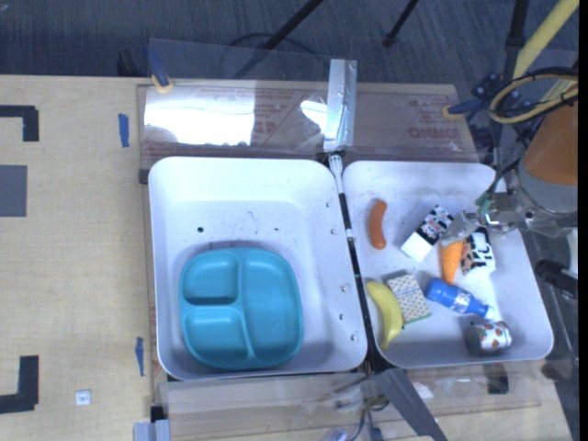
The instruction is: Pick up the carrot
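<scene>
The carrot [450,260], a short orange piece, lies in the right bin [524,274] between two black-and-white cow-patterned cartons [428,233] [478,252]. My gripper [493,212] hovers over the bin's upper right part, a little up and to the right of the carrot and not touching it. Nothing is visibly held. The grey arm with its orange band [557,151] comes in from the right edge.
Also in the right bin: an orange-red sausage [378,223], a banana [386,311], a speckled sponge [410,298], a blue bottle [457,299] and a small can [488,337]. In the left bin [175,200] sits a blue divided plate [243,307].
</scene>
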Robot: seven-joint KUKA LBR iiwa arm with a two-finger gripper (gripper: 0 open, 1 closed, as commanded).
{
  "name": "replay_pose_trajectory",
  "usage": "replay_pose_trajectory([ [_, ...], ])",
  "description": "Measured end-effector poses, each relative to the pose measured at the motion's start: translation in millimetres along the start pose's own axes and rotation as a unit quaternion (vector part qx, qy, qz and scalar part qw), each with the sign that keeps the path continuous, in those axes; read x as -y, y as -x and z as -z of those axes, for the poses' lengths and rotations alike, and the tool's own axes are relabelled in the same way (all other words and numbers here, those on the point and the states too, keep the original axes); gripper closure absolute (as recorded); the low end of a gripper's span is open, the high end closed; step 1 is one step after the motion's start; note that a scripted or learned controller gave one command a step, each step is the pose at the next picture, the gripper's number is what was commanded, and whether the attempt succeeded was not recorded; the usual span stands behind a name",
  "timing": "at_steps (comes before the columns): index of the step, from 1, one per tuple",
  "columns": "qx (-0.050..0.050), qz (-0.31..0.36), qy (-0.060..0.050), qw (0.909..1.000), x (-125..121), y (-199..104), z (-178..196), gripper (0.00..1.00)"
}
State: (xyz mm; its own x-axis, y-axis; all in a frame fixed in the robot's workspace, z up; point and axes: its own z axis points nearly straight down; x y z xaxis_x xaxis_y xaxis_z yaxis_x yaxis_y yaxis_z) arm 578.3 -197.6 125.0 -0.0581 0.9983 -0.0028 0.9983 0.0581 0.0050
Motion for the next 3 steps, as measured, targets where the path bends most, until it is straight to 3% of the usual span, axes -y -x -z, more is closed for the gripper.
replay_pose_trajectory([
  [1, 0.0, 0.104, 0.0, 0.9946, -45, 2, 17, 0.0],
  [2, 0.0, 0.034, -0.001, 0.9994, -91, -6, 146, 0.0],
  [3, -0.002, 0.101, -0.001, 0.9949, -45, 27, 6, 0.0],
])
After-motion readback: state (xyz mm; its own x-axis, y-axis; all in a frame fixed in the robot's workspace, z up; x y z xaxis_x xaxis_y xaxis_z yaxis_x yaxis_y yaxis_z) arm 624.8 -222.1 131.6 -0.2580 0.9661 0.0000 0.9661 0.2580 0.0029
